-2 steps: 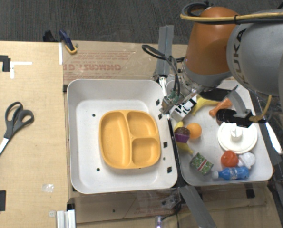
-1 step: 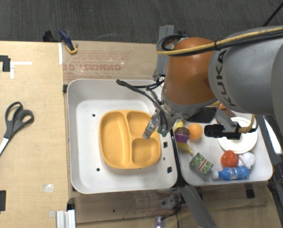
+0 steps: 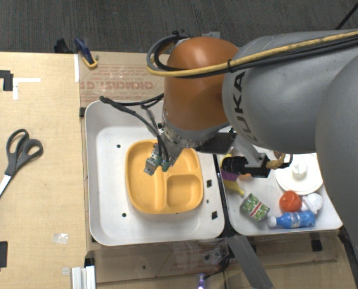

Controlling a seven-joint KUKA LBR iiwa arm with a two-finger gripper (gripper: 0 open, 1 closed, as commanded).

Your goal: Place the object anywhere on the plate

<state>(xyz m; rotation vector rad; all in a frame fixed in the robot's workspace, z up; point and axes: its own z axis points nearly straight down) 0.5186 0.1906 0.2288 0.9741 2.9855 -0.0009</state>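
A yellow divided plate (image 3: 165, 188) lies in the left white bin (image 3: 106, 221). My gripper (image 3: 155, 161) hangs over the plate's upper left compartment, close to its surface, under the orange wrist band (image 3: 194, 83). A small grey-green shape sits at the gripper's tip, and I cannot tell whether it is an object or part of the gripper. The arm's body hides the plate's far rim and much of the right bin.
The right bin (image 3: 323, 224) holds a green can (image 3: 254, 206), a red piece (image 3: 290, 200), a blue bottle (image 3: 296, 220), a white disc (image 3: 299, 173) and a purple and yellow item (image 3: 230, 168). Scissors (image 3: 16, 155) lie on the bench at the left.
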